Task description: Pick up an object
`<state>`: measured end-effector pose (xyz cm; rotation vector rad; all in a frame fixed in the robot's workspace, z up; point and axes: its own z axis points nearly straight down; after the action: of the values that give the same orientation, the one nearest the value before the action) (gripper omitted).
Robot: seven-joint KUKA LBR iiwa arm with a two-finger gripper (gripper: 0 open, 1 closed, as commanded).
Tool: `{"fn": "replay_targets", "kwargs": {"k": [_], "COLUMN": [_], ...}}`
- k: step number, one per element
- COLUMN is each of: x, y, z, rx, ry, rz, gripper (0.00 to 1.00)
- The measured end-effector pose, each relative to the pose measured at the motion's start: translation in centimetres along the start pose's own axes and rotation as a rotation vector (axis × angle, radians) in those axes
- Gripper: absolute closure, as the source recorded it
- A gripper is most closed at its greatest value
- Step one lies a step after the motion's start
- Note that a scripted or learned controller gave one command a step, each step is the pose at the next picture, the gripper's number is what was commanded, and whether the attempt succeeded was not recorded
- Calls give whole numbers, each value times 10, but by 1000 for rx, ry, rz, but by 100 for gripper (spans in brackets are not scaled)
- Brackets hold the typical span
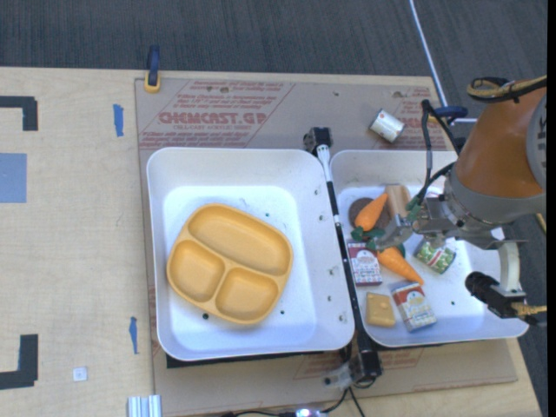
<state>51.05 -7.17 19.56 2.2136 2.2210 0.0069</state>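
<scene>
Gripper (401, 230) low in the right bin (486, 330), among the toy food.

Fingers hard to make out against the clutter, so open or closed cannot be told; nothing clearly seen between them. Just left of the gripper, one carrot (372, 210) on a dark round piece (358, 208); just below it, a second carrot (400, 264). Right of it, a small green packet (434, 255). Further below, a red-and-white carton (363, 263), a cheese wedge (380, 309) and a boxed carton (414, 306). Well off to the left, a yellow divided plate (229, 262) in the left bin (165, 320).
</scene>
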Motion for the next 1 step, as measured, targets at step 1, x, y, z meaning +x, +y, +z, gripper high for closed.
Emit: {"fn": "replay_targets", "kwargs": {"k": [1], "x": [-66], "y": [-24], "z": [110], "rx": [5], "ry": [-1], "rz": [5], "gripper": [0]}}
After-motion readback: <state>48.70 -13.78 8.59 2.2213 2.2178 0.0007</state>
